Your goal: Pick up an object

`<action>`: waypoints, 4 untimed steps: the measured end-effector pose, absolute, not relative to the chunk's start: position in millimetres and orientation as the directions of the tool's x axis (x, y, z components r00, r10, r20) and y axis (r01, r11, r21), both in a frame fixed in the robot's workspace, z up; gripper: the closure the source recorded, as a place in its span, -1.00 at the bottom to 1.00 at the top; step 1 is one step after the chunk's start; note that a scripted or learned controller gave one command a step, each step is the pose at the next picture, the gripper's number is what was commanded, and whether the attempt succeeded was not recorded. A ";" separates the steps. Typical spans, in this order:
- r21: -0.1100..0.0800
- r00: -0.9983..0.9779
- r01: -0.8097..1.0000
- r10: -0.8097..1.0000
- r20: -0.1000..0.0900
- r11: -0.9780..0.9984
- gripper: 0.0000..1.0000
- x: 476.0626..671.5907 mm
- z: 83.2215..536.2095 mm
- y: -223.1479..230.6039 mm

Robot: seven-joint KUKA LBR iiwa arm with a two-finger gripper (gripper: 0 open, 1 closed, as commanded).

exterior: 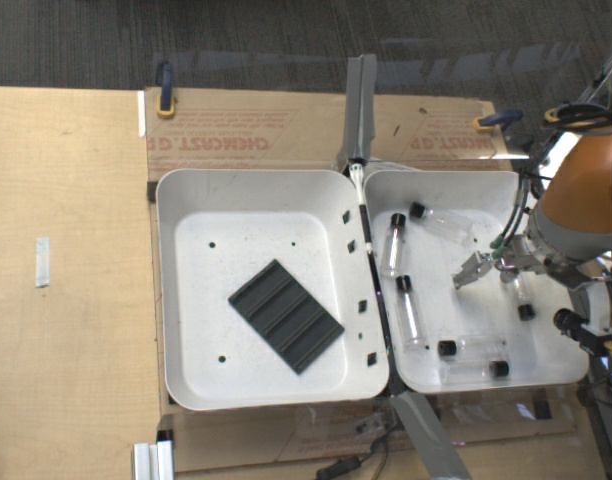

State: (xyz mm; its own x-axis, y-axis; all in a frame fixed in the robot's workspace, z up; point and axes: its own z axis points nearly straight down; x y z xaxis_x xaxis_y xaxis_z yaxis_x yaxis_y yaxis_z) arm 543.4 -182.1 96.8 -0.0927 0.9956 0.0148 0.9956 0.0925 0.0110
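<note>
A: Nearest the camera?
B: Clear tubes with black caps (499,368) along the right bin's (546,376) front wall. Dark ribbed slab (286,316) lying flat and askew in the left bin (186,298).

A: Further back?
B: Two more capped tubes (396,243) end to end beside the divider. Pincer (476,271) low over the right bin's middle, reaching in from the right, near the tubes. Open or closed, cannot tell. Nothing seen between its tips.

A: Beyond?
B: Cardboard (286,133) clamped to the counter (66,268).

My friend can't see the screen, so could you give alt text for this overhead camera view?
A robot arm's gripper hangs over the right white bin, which holds several clear black-capped tubes. The left white bin holds a dark ribbed rectangular panel.
</note>
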 end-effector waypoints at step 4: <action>0.000 -0.155 0.988 0.988 -0.001 0.155 1.00 658.8 191.7 -58.3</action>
